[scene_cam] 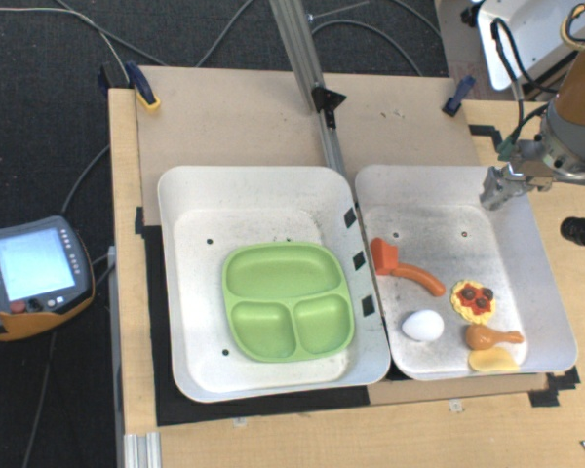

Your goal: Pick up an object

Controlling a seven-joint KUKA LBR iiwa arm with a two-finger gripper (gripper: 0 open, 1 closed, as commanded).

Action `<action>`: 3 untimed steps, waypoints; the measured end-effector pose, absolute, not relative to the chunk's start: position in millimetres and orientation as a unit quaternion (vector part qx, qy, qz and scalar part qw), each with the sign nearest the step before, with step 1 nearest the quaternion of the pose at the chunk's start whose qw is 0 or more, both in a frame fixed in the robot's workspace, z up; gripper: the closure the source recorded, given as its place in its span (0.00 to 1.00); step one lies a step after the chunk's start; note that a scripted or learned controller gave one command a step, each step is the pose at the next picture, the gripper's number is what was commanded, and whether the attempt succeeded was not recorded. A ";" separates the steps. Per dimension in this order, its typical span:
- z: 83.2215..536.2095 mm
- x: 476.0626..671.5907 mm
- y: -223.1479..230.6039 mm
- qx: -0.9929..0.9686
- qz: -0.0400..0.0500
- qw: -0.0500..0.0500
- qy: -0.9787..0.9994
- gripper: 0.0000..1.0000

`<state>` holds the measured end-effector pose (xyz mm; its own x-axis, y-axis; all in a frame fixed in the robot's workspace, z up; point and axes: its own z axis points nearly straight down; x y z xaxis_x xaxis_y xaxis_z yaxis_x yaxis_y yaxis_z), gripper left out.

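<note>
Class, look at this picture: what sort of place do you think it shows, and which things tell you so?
Probably a robotics lab test bench. A robot arm's gripper hangs over two white bins, toy food like a white egg lies inside one, and a handheld control pendant sits beside the bench.

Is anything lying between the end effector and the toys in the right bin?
Nothing visible does. The end effector sits over the right bin's far right edge; bare floor separates it from the orange tool, pizza toy, egg and drumstick.
</note>
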<state>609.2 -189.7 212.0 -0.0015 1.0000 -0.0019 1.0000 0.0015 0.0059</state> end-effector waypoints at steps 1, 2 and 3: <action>206.4 599.4 -142.4 0.705 0.000 -0.002 0.709 1.00; 212.5 597.0 -78.8 0.705 0.001 -0.002 0.710 1.00; 205.5 591.3 -22.0 0.705 0.000 -0.003 0.709 1.00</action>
<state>591.3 -22.0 205.5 -0.0066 1.0000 0.0040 1.0000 0.0067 -0.0035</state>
